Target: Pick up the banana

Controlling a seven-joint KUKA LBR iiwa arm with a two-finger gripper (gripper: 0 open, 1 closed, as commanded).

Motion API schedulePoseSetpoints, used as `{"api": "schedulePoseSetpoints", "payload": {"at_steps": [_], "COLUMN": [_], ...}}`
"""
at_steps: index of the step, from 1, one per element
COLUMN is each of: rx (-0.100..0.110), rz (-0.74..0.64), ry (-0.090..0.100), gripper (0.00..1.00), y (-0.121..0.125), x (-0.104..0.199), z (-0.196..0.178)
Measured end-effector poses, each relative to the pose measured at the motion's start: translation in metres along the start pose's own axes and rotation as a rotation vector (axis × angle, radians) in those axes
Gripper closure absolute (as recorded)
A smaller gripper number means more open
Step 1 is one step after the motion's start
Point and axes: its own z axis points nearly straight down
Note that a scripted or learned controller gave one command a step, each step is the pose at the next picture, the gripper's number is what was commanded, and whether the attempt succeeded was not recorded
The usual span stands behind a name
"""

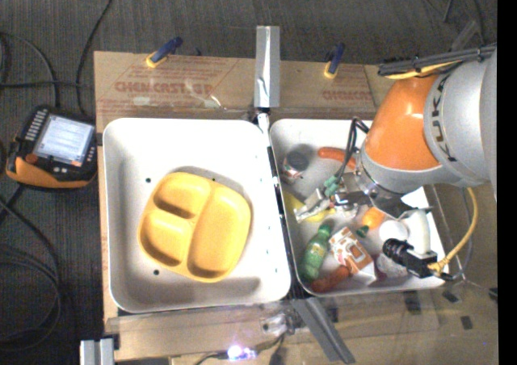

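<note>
Looming over the right bin (323, 123), the arm (420, 137) hid much of it. Its end effector (333, 194) hung near the bin's middle, open or closed I could not tell. What seemed the banana (309, 210), pale, lay toward the bin's left wall amid clutter. I judged that the green bottle (317, 249), nearer the bin's front, might get grabbed instead.

The banana (310, 209) is lying in the right bin (323, 123), close to its left wall and just above a green bottle (317, 247). Pale yellow and elongated, it is resting at a slight slant, its right end passing under the gripper (333, 194).
</note>
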Motion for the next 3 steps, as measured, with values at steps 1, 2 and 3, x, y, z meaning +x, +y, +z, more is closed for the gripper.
{"api": "schedulePoseSetpoints", "payload": {"at_steps": [1,2,3], "rx": [0.001,0.000,-0.001], "rz": [-0.078,-0.184,-0.184], "ry": [-0.001,0.000,0.002], "gripper": [0.00,0.00,0.00], "y": [0.021,-0.023,-0.004], "x": [0.035,0.012,-0.009], "z": [0.000,0.000,0.000]}}
